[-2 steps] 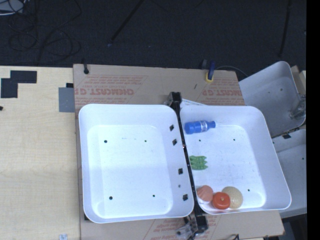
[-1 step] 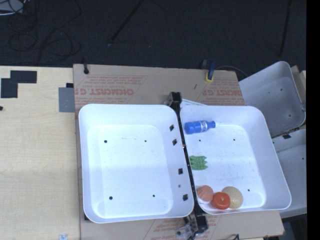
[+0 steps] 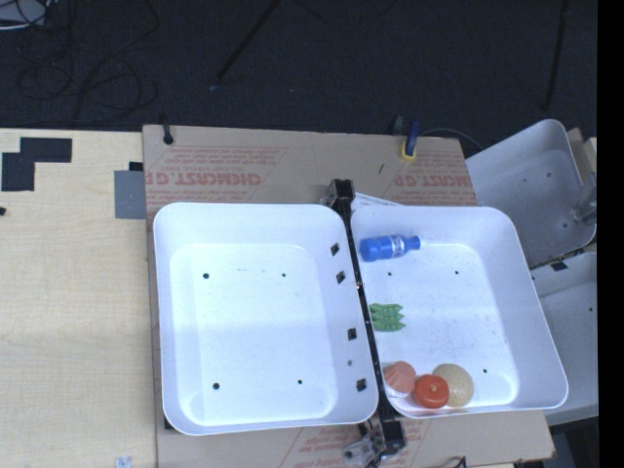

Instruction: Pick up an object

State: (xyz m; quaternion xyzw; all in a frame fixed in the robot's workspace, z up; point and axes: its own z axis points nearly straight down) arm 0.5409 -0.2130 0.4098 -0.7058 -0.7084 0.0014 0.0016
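Observation:
The right bin [image 3: 529, 291] holds all the loose objects. A blue bottle [image 3: 388, 248] lies on its side near the bin's far left corner. A small green pod-like piece [image 3: 386, 317] rests by the left wall at mid-depth. In the near left corner a red round object [image 3: 431, 391] sits between a pale pink piece [image 3: 399, 375] and a beige round one [image 3: 455, 383], all three touching or nearly so.
The left bin [image 3: 249, 310] stands beside the right one, joined by a black divider with clips [image 3: 353, 291]. Both sit on a cardboard sheet [image 3: 273, 169] over a light wooden bench [image 3: 68, 300]. A grey metal plate [image 3: 531, 188] lies at the far right.

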